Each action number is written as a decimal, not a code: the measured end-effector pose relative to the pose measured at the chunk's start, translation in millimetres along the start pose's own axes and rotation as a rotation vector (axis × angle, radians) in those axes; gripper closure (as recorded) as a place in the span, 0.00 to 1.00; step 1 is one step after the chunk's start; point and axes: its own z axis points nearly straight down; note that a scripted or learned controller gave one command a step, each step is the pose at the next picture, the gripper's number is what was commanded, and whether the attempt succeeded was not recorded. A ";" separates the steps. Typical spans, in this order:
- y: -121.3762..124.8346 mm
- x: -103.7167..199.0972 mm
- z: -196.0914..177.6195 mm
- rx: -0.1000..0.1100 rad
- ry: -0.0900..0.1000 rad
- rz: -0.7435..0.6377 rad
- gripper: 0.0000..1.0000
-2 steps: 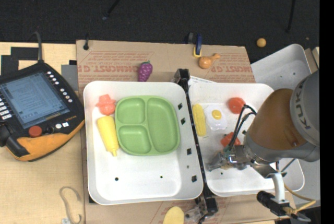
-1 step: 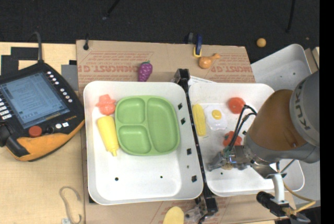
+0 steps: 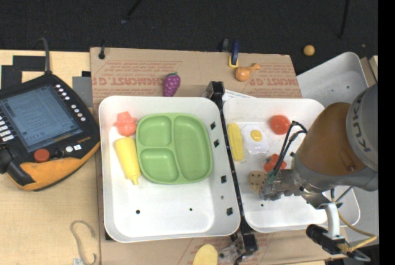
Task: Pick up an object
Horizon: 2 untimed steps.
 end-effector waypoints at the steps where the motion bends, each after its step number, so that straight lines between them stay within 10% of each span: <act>1: -5.9 -2.0 -43.6 -0.002 -0.001 -0.007 1.00; 2: -8.2 -10.0 -88.5 -0.003 -0.002 -0.009 1.00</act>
